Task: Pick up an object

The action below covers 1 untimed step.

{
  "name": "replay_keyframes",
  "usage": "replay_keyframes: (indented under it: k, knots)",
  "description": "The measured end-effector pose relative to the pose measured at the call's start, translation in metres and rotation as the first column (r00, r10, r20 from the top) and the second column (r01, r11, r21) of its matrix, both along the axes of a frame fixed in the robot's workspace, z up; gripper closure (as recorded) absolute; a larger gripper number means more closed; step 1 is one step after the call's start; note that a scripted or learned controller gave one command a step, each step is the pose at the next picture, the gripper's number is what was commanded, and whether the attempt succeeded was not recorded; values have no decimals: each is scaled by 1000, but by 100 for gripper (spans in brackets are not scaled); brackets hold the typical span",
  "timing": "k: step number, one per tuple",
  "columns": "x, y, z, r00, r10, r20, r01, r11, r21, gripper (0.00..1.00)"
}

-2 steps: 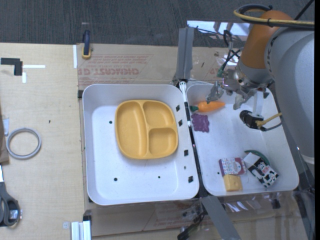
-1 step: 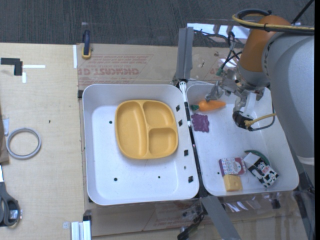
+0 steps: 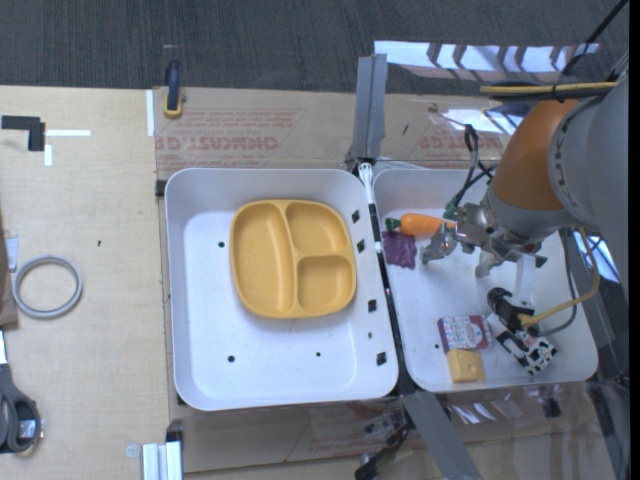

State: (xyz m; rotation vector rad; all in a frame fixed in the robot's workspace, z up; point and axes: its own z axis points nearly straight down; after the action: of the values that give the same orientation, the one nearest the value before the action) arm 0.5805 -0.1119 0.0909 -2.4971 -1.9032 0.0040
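Note:
In the right bin [image 3: 430,363], an orange carrot with a green top [image 3: 420,225] lies near the far left corner. A purple piece [image 3: 400,251] rests just below it. My gripper [image 3: 462,255] hangs over the bin's middle, just right of the carrot, with its fingers [image 3: 437,251] spread open and nothing between them. A small red and white packet [image 3: 463,331] and a yellow block [image 3: 464,366] sit near the front edge. The left bin [image 3: 200,368] bears a yellow divided plate [image 3: 293,258].
A black and white fitting on a yellow cable [image 3: 525,343] hangs over the right bin's front right. On the bench to the left lie a grey tape ring [image 3: 45,286] and scissors [image 3: 15,418]. A grey post [image 3: 368,108] stands behind the bins.

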Motion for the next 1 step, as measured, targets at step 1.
replay_keyframes:
  k: [1]
  knots:
    - [77,-44,1,965,262,-2,-262,965,1,0]
